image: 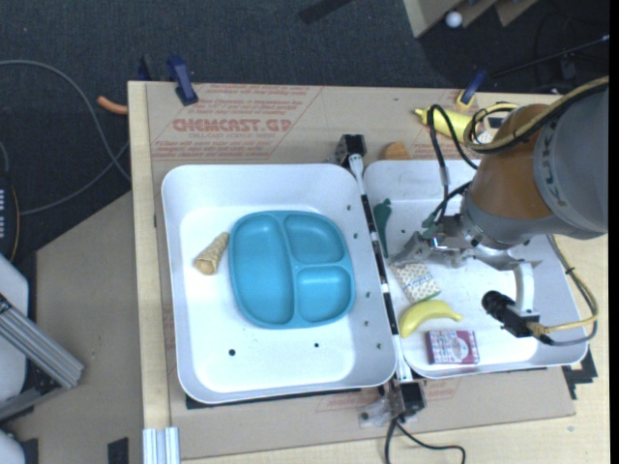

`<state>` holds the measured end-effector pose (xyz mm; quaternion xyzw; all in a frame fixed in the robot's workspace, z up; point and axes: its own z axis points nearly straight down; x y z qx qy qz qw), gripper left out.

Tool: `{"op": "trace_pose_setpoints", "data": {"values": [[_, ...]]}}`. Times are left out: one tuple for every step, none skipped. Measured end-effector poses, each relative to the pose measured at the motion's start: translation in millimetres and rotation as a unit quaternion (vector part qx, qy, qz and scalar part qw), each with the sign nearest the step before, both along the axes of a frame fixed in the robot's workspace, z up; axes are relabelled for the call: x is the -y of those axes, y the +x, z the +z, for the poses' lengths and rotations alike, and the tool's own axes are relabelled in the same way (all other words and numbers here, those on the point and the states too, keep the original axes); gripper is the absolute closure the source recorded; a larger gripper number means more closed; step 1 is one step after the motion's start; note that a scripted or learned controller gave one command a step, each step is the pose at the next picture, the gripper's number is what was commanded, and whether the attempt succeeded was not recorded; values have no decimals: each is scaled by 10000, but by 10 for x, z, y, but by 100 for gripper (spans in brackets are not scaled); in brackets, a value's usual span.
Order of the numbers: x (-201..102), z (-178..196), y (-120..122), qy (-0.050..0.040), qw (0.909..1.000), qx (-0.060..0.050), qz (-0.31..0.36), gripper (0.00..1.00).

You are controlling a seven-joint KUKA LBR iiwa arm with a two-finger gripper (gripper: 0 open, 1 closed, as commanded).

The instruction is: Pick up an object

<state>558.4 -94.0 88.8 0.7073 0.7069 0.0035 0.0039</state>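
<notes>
My gripper [424,247] is low in the right bin [411,171], near its left side, with the grey and orange arm reaching in from the right. Just below and in front of it lies a small white patterned packet [418,280], very close to the tip; whether they touch I cannot tell. A yellow banana [430,315] lies further forward, and a red and white box [452,346] sits at the bin's front edge. A dark green object [382,222] leans against the bin's left wall beside the gripper.
The left bin [184,201] holds a blue divided plate [290,267] and a tan cone-shaped toy [211,252] to its left. The wall between the two bins runs just left of the gripper. Blue clamps sit on the cardboard at the back.
</notes>
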Motion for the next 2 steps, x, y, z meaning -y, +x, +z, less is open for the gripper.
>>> {"op": "trace_pose_setpoints", "data": {"values": [[-15, 102, 9, 12, 10000, 9, 0, 100], [-12, 100, 7, 10, 10000, 6, -1, 0]]}}
